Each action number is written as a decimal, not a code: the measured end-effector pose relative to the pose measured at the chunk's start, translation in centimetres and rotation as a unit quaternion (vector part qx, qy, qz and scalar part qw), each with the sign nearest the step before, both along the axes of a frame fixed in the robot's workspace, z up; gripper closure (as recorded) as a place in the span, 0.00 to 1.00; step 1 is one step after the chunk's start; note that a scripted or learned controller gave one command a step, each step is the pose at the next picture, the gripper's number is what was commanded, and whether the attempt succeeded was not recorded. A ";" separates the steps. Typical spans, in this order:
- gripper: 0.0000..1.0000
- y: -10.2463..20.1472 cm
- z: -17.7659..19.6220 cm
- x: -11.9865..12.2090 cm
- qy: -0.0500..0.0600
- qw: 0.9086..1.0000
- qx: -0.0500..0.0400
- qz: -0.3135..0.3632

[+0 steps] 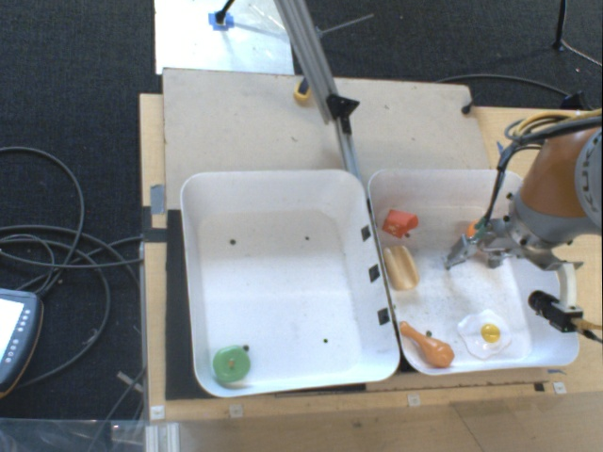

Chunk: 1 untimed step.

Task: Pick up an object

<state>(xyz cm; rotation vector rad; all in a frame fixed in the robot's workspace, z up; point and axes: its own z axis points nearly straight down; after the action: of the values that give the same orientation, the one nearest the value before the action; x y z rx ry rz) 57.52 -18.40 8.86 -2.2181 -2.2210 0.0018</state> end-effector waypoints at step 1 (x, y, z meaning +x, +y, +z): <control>1.00 -0.1 1.3 0.2 -0.003 1.000 -0.001 0.000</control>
<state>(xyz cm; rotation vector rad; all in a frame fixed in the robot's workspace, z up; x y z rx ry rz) 57.71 -18.48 10.21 -2.2226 -2.2244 -0.0037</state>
